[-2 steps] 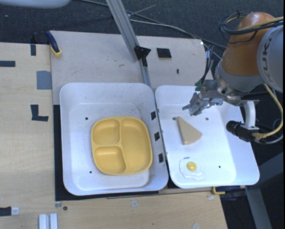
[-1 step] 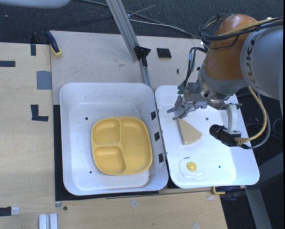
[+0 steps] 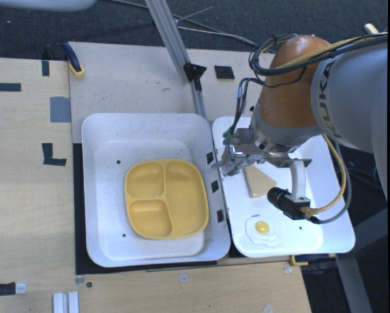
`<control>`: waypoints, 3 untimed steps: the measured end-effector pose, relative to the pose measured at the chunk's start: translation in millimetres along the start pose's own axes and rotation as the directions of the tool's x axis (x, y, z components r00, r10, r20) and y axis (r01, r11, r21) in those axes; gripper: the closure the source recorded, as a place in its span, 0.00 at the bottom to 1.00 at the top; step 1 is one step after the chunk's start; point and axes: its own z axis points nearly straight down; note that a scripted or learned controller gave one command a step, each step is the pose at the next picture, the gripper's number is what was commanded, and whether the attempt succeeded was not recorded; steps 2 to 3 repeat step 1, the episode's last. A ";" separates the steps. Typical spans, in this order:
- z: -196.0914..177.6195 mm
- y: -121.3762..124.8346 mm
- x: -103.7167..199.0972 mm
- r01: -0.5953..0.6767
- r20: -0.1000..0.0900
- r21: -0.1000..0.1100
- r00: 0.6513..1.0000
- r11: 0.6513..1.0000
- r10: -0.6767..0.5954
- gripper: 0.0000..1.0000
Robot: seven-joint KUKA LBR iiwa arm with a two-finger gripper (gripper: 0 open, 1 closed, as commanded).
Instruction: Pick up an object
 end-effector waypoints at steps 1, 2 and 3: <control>18.4 -13.5 54.2 0.001 0.000 0.000 1.000 1.000 -0.001 1.00; 18.4 -13.5 54.2 0.001 0.000 0.000 1.000 1.000 -0.001 1.00; 18.4 -13.5 54.2 0.001 0.000 0.000 1.000 1.000 -0.001 1.00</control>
